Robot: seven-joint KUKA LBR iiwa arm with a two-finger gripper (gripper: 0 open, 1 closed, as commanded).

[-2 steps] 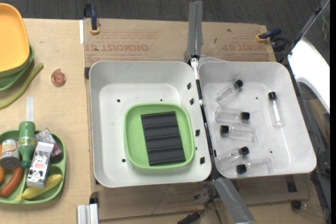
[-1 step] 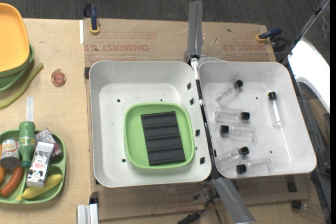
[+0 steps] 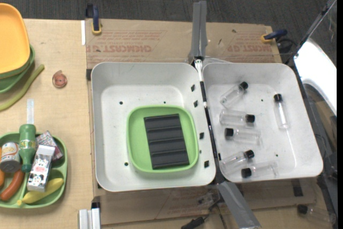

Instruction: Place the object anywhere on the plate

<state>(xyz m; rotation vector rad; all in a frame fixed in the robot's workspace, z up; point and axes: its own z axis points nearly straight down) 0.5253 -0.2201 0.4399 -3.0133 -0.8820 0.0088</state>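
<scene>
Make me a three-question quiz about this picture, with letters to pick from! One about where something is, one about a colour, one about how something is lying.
1. Where is the green plate?
A. left bin
B. right bin
C. on the floor

2. What colour are the vial caps?
A. red
B. black
C. yellow

3. How are the vials placed?
A. upright
B. stacked
C. lying flat

Answers: 1 A, the plate sits in the left bin. 2 B, each clear vial has a black cap. 3 C, they lie on their sides in the right bin.
</scene>
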